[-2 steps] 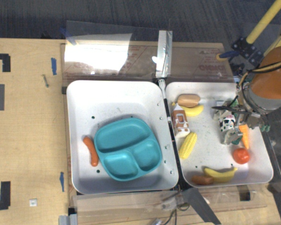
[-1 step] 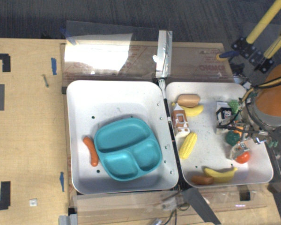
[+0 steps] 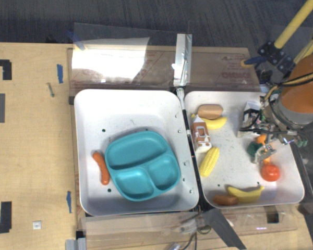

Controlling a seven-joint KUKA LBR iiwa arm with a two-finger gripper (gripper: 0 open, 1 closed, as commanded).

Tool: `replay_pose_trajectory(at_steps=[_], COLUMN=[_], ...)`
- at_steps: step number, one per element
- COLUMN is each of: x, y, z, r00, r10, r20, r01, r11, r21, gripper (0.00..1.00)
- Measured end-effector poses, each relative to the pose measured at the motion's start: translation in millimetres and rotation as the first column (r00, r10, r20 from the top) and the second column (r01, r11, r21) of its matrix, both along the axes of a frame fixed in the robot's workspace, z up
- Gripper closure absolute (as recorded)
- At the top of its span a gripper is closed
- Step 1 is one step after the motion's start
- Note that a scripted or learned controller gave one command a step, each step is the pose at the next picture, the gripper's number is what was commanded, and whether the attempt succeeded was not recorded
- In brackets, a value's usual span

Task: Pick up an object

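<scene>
My claw (image 3: 262,139) is down in the right bin (image 3: 235,189), near its right wall, low over the floor of the bin. Around it is a tangle of cables and small fittings, and I cannot tell how far it is open or whether anything sits in it. A small green piece (image 3: 254,149) and a bit of orange (image 3: 261,138) lie right at its tip, but whether they are toys or parts of my own hardware I can't say.

As I judge it, the pick is not done: nothing is visibly lifted clear. The candidates all lie on the bin floor: a red tomato (image 3: 271,172) just near of the claw, a banana (image 3: 245,192) by the near wall with a brownish piece (image 3: 223,199) at its left end, a corn cob (image 3: 209,160), a small carton (image 3: 201,134), a bread roll (image 3: 210,111) and a yellow piece (image 3: 216,123) touching it.

The left bin (image 3: 88,108) holds a teal divided plate (image 3: 142,163) and an orange carrot-like toy (image 3: 101,167) beside it, well apart from me.

My arm is cut off at the right edge, and the carton's print is too small to read.
</scene>
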State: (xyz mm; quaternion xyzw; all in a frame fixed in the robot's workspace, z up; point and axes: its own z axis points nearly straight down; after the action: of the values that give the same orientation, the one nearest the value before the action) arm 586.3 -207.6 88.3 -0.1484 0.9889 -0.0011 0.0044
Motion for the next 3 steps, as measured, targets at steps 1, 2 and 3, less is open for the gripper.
replay_pose_trajectory(at_steps=[1, 2, 3], x=[-43.9, -39.8, 57.3], y=[-15.0, -14.7, 26.0], z=[0.2, 13.4, 95.4], r00=[0.992, 0.992, 0.979], r10=[-0.125, -0.124, -0.203], r20=[0.0, 0.014, 0.008], r01=[0.125, 0.124, 0.203], r11=[0.992, 0.992, 0.979], r21=[0.002, 0.001, 0.004], gripper=[0.0, 1.0, 1.0])
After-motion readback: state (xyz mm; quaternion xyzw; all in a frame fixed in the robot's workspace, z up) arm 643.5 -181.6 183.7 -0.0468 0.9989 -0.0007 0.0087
